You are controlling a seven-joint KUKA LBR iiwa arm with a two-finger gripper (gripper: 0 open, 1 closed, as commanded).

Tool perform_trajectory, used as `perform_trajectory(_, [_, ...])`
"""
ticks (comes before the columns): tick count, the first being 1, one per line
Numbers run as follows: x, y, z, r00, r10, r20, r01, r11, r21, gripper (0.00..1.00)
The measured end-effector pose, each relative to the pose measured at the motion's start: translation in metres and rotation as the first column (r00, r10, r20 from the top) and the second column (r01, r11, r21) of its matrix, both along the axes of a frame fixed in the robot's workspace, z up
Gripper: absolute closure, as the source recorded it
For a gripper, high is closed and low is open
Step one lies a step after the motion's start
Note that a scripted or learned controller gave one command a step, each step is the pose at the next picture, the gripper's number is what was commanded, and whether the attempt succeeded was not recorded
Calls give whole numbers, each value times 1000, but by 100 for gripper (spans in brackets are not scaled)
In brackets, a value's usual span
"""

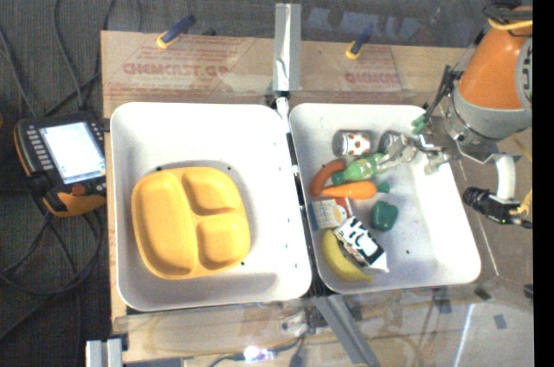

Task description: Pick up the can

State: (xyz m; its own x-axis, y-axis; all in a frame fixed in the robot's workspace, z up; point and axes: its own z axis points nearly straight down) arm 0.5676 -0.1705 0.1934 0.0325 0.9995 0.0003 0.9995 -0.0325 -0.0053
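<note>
- Nearest the camera, at the front of the right bin (450, 266), a banana (342, 261) lies along the wall with a small black-and-white carton (362, 241) resting across it.
- Just behind these sit a small orange-and-white packet (329, 211) and a dark green block (384, 215), a little apart from each other.
- Left bin (130, 270) holds one thing — a yellow compartment tray (192, 221), three hollows, nothing in them that I can make out.
- Further back in the right bin, a carrot (357, 190) lies crosswise, touching a curved red-orange piece (325, 177) that looks like a pepper, with a green item (363, 170) pressed just behind.
- Farthest of the heap, the can (352, 143) lies on its side near the back wall, its red-and-white end facing the camera's left, the green item touching or nearly touching it.
- Handling, as a judgement: stiff metal, smooth and rather slippery, likely light, and apt to roll as it lies; the best hold is across the round body at mid-length, fingers set either side of the curve, not on the ends.
- Claw (400, 147) sits low just right of the can — whether its fingers are spread or closed I cannot tell; nothing is seen held.
- Desk (208, 67) beyond carries cardboard sheeting behind both bins.
</note>
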Motion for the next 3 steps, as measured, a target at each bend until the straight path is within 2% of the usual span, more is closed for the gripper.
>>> perform_trajectory(1, [80,-1,-72,1000,-26,0,26,1000,-5,0])
perform_trajectory(2, [79,4,-105,997,82,9,-82,997,-8,0])
perform_trajectory(3, [80,4,-97,996,85,10,-85,996,-11,100])
